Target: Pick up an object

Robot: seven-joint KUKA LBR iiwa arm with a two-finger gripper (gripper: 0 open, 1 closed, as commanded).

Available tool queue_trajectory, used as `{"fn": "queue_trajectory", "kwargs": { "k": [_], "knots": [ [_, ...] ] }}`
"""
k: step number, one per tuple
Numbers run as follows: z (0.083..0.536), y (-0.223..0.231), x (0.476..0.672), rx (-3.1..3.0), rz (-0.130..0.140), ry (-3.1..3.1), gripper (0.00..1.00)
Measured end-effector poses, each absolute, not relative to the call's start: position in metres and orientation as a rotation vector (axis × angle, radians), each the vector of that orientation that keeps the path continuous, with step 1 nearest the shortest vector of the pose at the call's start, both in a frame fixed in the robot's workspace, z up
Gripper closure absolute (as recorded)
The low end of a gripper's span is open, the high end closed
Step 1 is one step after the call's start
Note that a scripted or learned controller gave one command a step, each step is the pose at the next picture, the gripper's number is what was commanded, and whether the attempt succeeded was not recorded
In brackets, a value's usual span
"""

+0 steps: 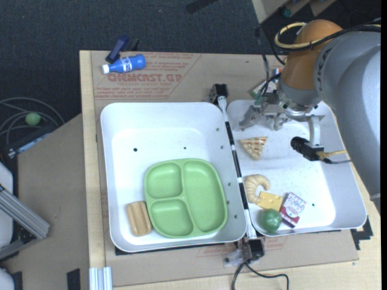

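Two bins point(115, 180) | tool point(264, 118) grip unclear | waffle cone point(254, 145) just below

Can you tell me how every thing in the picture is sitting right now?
green plate: flat, left bin, compartments bare
wooden block: lying beside the plate
waffle wedge: lying loose, right bin
croissant: resting near the cheese
cheese: flat
green ball: in the bin's near corner
red packet: lying flat
gripper: low over the right bin's far end

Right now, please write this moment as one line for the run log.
gripper: above right bin's far end, holding nothing | nearest: waffle piece | green tray: left bin
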State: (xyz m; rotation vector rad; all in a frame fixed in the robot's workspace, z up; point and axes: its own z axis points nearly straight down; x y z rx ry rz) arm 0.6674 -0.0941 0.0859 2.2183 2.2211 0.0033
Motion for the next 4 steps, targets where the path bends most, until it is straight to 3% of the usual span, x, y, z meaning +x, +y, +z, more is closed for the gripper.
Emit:
{"fn": "queue_trajectory", "kwargs": {
  "k": [1,2,3,4],
  "knots": [
    [0.085,-0.099,0.623,2.223,-0.001,2.222,0.0],
    [0.085,-0.102,0.625,2.221,0.001,2.221,0.0],
    [0.085,-0.094,0.602,2.224,-0.001,2.222,0.0],
    [0.095,-0.094,0.603,2.224,0.0,2.22,1.0]
  ]
}}
